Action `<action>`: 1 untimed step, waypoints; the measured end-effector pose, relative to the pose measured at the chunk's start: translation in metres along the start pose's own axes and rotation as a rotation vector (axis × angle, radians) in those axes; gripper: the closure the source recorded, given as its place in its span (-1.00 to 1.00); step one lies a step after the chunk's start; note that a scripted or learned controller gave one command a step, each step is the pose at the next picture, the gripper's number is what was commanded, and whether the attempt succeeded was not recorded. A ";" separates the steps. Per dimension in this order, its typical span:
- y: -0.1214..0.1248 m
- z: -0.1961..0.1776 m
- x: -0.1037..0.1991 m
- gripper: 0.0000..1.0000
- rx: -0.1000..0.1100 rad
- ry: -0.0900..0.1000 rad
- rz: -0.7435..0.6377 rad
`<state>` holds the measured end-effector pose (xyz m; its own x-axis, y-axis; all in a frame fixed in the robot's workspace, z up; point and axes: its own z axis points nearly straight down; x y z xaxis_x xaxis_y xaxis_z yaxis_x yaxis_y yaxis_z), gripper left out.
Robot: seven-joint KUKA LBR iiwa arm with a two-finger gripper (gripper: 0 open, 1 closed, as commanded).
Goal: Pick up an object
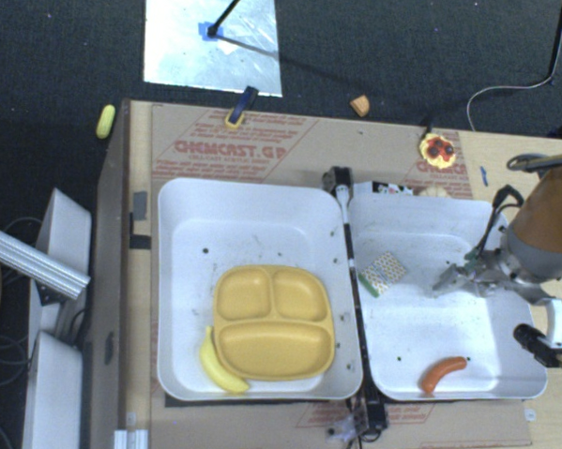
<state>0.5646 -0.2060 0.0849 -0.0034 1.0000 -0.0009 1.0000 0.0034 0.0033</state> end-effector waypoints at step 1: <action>0.067 0.000 0.054 -1.00 0.000 0.001 -0.001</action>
